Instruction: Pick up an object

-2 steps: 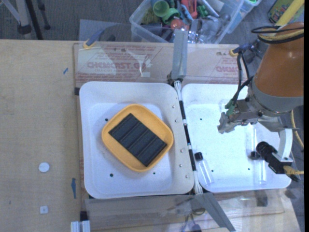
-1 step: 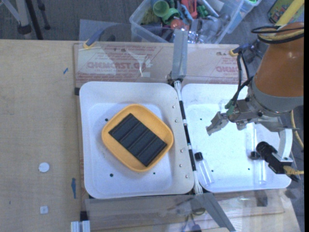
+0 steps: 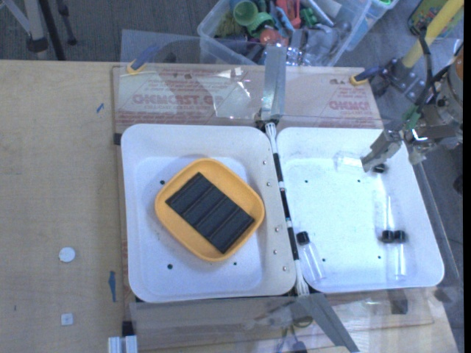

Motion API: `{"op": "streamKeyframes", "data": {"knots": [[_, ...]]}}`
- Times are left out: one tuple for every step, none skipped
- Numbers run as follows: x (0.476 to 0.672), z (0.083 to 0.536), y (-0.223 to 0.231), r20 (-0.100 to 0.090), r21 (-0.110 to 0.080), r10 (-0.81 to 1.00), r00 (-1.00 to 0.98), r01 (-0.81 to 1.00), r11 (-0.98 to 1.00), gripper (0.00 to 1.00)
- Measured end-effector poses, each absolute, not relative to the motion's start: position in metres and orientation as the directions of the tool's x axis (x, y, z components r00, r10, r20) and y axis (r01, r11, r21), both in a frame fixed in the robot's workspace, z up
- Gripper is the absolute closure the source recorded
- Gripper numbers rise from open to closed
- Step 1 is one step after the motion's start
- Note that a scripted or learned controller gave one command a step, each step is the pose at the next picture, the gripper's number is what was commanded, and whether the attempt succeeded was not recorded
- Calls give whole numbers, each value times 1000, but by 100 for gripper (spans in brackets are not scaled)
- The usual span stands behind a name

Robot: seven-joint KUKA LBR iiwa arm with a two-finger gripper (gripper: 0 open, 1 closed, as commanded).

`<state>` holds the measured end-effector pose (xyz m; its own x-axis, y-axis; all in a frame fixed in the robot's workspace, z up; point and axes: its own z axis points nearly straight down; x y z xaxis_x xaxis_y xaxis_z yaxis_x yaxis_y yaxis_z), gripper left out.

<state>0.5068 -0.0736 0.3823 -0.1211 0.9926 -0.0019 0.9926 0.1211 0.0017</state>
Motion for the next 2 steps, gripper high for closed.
{"op": "streamKeyframes", "data": {"knots": [[480, 188, -30, 0, 0, 958, -287, 958, 287, 0], [482, 297, -29, -2, 2, 913, -408, 913, 408, 0]]}}
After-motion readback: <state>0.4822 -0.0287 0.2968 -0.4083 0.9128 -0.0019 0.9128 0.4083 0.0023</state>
